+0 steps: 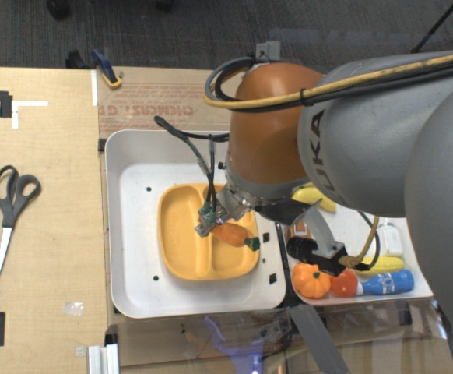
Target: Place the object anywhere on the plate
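A yellow plate (181,232) with a ridge down its middle lies in the left white bin (129,209). An orange toy carrot (230,234) with a green top sits over the plate's right part, near its right rim. My gripper (208,222) hangs over the middle of the plate, right beside the carrot's left end. The grey and orange arm (277,123) covers the plate's far right side and much of the right bin. From this angle I cannot make out whether the carrot is gripped or lying on the plate.
The right bin (413,291) holds a small orange pumpkin (313,280), a red ball-like fruit (343,284), a blue bottle (386,284) and a yellow banana (317,198). Scissors (10,205) lie on the wooden bench at the left. A cardboard sheet (156,104) lies behind the left bin.
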`<state>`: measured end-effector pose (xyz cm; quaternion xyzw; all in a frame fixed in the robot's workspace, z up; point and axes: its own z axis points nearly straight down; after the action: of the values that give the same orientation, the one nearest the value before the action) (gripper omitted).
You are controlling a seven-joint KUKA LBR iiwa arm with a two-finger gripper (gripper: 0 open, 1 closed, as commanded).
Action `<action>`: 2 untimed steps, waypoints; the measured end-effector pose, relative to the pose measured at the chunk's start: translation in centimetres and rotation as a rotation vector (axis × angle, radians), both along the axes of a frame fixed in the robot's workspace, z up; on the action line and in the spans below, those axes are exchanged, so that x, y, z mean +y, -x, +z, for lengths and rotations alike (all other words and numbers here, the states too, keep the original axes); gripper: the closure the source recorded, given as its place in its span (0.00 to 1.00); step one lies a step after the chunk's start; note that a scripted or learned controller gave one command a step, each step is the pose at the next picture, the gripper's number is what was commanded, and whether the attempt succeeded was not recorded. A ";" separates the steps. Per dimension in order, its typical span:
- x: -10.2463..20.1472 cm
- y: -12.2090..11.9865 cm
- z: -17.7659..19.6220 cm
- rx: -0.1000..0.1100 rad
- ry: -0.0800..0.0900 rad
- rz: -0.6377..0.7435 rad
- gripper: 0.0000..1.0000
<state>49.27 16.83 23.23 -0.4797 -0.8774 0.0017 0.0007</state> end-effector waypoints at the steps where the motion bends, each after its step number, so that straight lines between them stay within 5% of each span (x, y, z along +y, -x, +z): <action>1: -7.4 1.4 4.5 -0.002 0.000 -0.035 1.00; 2: -7.4 1.4 4.5 -0.002 0.000 -0.035 0.00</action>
<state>47.84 9.46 27.75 -0.4949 -0.8689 0.0012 -0.0003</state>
